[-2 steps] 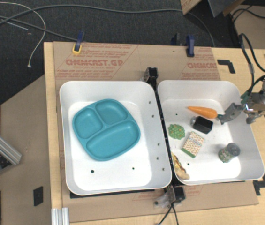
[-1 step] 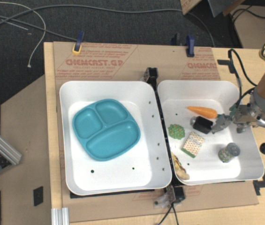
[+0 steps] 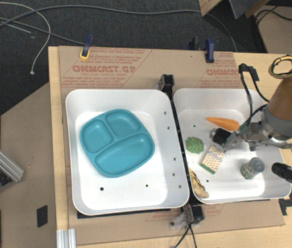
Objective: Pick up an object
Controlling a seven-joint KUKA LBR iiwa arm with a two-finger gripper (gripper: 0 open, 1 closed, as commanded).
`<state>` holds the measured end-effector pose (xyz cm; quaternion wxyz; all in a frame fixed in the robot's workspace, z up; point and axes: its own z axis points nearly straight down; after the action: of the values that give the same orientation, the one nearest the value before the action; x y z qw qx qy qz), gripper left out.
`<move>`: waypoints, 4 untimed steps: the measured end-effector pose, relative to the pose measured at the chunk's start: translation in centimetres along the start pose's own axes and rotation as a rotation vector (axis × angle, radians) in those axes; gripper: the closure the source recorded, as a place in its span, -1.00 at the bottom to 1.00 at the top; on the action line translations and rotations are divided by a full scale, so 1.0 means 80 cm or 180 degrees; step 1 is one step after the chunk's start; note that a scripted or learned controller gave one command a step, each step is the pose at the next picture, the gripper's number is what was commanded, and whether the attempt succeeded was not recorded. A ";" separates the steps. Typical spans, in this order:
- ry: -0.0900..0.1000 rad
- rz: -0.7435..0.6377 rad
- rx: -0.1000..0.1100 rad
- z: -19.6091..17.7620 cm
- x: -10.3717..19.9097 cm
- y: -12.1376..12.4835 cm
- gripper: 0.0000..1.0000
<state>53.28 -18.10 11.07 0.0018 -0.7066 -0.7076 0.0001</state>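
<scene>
My gripper (image 3: 222, 137) is reaching into the right bin (image 3: 208, 99), and I'm taking that bin as my landmark throughout. The black tip is hovering near the bin's middle, just below the carrot (image 3: 224, 122), which is lying toward the bin's far side with its point aimed at the left wall. I cannot tell how my tool is set, because the tip is showing as one dark blob. Just beneath the tip, a patterned card (image 3: 212, 159) is lying tilted on the bin floor, close to touching it as far as I can judge. Left of the card a green lump (image 3: 194, 144) is sitting, nearer the left wall. A small grey-green ball (image 3: 251, 168) is resting toward the bin's near right corner, and a banana (image 3: 198, 184) is lying along the near left corner. Beyond the bin's left wall, the left bin (image 3: 83, 107) is holding a blue tray (image 3: 117, 141).
</scene>
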 end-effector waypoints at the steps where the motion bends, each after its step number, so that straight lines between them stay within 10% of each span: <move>1: -0.0004 0.0005 -0.0010 -0.016 -0.001 0.000 1.00; 4: -0.0012 -0.0001 -0.0023 -0.163 0.007 -0.002 1.00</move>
<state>53.17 -17.59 24.13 -0.0020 -0.7065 -0.7077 -0.0012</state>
